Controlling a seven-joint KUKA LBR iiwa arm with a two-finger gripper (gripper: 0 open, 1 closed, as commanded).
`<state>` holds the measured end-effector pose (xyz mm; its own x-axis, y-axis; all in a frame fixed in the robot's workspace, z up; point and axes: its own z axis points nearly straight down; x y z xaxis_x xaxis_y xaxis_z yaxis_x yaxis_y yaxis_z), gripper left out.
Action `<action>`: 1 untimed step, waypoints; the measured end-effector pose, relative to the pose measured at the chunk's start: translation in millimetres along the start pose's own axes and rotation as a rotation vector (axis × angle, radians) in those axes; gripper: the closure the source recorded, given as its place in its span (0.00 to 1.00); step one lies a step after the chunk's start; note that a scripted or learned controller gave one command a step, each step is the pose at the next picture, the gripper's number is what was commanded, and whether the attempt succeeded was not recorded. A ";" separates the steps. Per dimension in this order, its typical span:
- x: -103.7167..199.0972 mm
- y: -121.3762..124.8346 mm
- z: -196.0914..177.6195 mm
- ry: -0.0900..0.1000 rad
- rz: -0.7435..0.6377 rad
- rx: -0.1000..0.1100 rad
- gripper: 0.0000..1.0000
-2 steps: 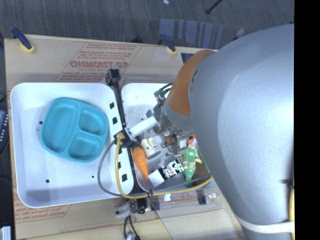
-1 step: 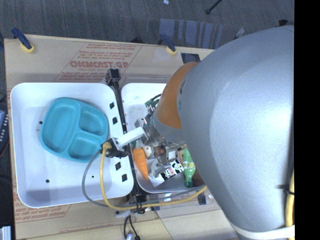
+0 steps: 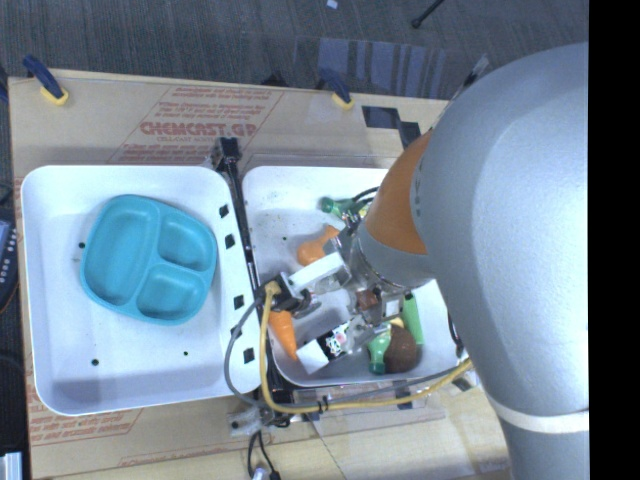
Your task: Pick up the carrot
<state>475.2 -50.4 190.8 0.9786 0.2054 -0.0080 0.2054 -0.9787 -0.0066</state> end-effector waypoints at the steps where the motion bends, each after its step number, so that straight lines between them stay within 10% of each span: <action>1: 8.0 -34.5 0.4 -0.002 -0.010 0.003 0.00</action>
